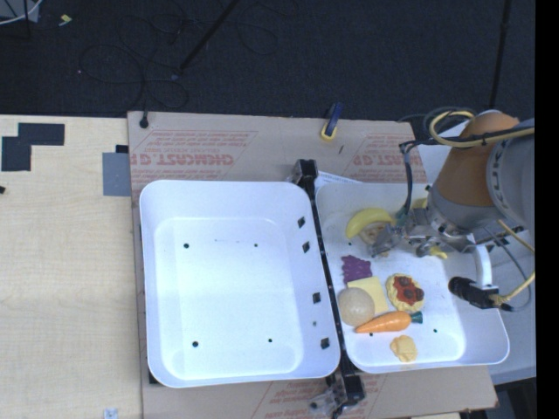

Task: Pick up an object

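We see the gripper (384,241) low in the right bin (489,343), just beside the banana (365,221); we cannot tell its state

Orange carrot (384,323), yellow banana (367,220), purple piece (355,268), white bins (166,201).

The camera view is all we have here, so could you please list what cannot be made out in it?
- Gripper: fingers too small and blurred to judge; contact with the banana is unclear.
- Banana: its right end is hidden by the gripper.
- Yellow block: partly covered by the round beige piece and the carrot.
- Arm: cut off at the right edge.
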{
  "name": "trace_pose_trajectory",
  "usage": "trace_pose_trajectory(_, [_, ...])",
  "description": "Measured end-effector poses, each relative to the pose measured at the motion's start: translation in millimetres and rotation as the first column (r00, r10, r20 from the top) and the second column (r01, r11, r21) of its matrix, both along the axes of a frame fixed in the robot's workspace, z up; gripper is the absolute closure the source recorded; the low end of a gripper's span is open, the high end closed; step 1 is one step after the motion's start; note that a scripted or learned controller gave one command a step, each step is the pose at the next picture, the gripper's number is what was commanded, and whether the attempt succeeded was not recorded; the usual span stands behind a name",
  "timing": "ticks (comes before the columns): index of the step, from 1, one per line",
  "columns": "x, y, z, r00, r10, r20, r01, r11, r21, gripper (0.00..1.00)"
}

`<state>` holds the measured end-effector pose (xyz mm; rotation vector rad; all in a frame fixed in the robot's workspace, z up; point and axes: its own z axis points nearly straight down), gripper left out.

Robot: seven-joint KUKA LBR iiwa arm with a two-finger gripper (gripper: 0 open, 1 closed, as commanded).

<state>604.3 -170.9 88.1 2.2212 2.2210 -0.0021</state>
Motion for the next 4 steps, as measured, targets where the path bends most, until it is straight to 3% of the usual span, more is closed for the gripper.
trace_pose_trajectory(1, [-64,45,-1,1.0,-0.002,-0.007,0.002,1.0,0.005,0.0])
trace_pose_trajectory(2, [-74,0,0,1.0,-0.002,-0.003,0.002,1.0,0.001,0.0])
trace_pose_trajectory(3, [-73,-44,0,1.0,-0.001,-0.001,0.001,1.0,-0.001,0.0])
trace_pose_trajectory(4, [2,-42,0,1.0,0.003,0.004,-0.003,1.0,0.001,0.0])
